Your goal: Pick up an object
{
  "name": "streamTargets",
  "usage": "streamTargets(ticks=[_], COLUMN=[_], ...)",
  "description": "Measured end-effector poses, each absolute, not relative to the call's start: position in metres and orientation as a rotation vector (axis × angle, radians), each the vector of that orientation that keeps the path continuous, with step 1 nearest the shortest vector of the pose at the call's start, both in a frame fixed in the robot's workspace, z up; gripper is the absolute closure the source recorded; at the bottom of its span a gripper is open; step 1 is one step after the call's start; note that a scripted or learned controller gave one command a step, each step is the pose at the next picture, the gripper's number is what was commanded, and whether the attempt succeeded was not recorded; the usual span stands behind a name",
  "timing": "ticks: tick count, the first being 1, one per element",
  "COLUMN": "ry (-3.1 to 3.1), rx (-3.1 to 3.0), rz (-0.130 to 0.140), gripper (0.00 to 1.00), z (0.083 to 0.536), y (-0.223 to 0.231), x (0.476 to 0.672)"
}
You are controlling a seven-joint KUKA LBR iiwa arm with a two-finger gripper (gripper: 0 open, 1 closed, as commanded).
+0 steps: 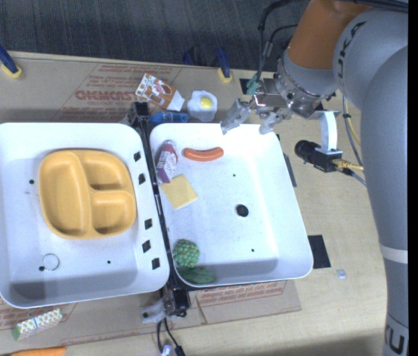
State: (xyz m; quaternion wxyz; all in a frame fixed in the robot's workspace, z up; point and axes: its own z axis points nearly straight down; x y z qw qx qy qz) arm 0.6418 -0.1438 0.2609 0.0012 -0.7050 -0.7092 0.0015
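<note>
Gripper [252, 121] spread, holding nothing — above bin rim [268, 134], hot dog [203, 153] near

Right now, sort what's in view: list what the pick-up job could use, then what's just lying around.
For the job:
gripper, open above the right bin's far rim
hot dog
yellow cheese slice
dark red packet
green broccoli

Lying about:
yellow divided plate in the left bin
fried egg toy on the bench
snack packet on the bench
</note>
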Motion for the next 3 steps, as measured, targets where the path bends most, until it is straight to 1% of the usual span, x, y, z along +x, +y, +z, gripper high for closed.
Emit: streamTargets(ticks=[1, 2, 3], ry=[-2.181, -2.181, -1.915], rx=[-2.256, -2.243, -2.488], rz=[0.006, 0.016, 0.004], gripper=[0.00, 1.00, 1.00], z=[0.090, 0.101, 0.220], y=[-0.149, -0.148, -0.118], x=[0.656, 0.655, 0.622])
